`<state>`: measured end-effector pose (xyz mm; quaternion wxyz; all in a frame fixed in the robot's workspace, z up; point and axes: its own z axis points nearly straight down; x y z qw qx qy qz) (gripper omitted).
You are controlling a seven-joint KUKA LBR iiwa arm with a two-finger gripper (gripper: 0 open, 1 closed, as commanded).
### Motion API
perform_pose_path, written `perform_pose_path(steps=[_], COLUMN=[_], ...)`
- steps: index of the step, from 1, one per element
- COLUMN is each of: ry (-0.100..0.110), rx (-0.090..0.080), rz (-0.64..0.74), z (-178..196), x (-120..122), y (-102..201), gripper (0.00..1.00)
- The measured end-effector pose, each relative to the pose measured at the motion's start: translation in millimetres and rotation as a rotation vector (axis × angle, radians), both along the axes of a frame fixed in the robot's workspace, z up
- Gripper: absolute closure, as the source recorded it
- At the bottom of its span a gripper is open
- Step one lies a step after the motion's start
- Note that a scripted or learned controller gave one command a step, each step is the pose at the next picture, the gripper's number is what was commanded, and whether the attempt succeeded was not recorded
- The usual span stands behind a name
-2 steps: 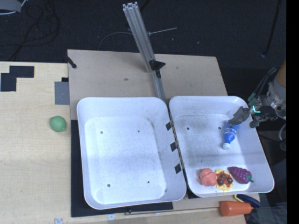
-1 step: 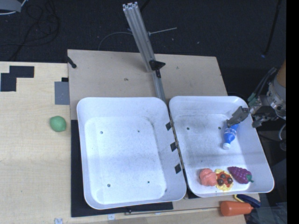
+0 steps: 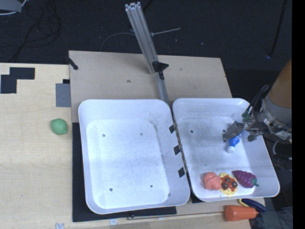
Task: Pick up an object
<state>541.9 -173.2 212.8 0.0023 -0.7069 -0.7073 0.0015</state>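
Observation:
My gripper point(image 3: 237, 132) hangs over the right side of the right bin point(image 3: 205, 109), reaching in from the right edge. A small white and blue bottle-like thing point(image 3: 232, 144) sits directly below it, touching or nearly touching its tip; whether it is gripped I cannot tell. Along the bin's front edge lie an orange-pink fruit point(image 3: 211, 181), a yellow and red toy point(image 3: 229, 184) and a bunch of purple grapes point(image 3: 244, 178).
The left bin point(image 3: 90, 113) stands next to the right one, with black clips point(image 3: 177, 150) along the shared rim. An orange carrot point(image 3: 239, 213) lies outside the front right corner. A green ball point(image 3: 59, 126) rests on the bench at far left. A slanted aluminium post point(image 3: 145, 37) rises behind the bins.

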Motion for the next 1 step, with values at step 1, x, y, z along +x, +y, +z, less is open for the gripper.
perform_pose_path(steps=[1], ry=[-0.001], rx=[0.000], rz=[0.001], z=[-45.6], x=[-4.9], y=[6.7], gripper=[0.00])
